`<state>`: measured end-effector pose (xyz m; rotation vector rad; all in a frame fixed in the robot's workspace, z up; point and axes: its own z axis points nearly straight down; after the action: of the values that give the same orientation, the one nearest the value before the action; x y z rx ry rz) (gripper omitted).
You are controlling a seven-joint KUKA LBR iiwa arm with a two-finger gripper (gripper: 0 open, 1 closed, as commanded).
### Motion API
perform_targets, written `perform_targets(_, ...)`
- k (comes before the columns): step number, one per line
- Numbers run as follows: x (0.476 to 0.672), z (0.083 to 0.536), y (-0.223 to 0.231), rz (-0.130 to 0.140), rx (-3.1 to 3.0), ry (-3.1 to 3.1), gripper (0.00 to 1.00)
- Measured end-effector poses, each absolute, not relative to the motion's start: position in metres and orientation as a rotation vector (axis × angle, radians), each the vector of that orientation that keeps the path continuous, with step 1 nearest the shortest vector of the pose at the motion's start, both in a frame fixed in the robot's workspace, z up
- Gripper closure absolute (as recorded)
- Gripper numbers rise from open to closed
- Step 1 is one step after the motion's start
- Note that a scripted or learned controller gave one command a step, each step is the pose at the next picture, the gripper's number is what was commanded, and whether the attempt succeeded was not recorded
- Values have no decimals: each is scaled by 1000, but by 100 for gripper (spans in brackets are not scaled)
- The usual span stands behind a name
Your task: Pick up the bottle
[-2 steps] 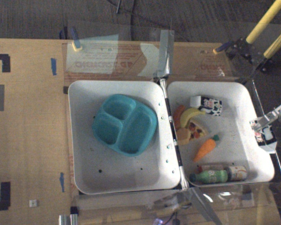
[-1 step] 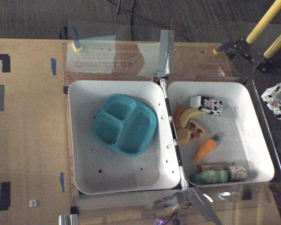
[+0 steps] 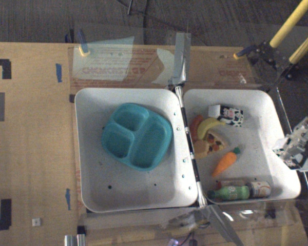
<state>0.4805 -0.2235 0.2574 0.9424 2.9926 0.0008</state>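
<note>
Two shallow white bins sit side by side on the wooden surface (image 3: 36, 152). The left bin (image 3: 92, 188) holds one teal divided plate (image 3: 137, 136) with three compartments, lying slightly askew near the bin's middle.

The right bin (image 3: 262, 137) holds six items. One green bottle (image 3: 229, 192) lies on its side along the near wall, toward the near left corner; its long axis runs left to right, and its cap end appears to point left toward the divider. One brown-capped bottle (image 3: 249, 186) lies just behind it, roughly parallel, and appears to touch it. One toy carrot (image 3: 225, 163) lies at a slant near the bin's middle, green top toward the far right. One yellow banana (image 3: 209, 125), one pizza slice (image 3: 212, 143) and one small cow-patterned carton (image 3: 227, 114) sit in the far left part.

The hand (image 3: 292, 147) shows at the right edge, over the right bin's right rim, well apart from the green bottle. Its state cannot be told; nothing is seen in its grasp.
</note>
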Motion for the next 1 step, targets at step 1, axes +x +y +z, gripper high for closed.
perform_targets(1,481,220,-184,2,997,2976,100)
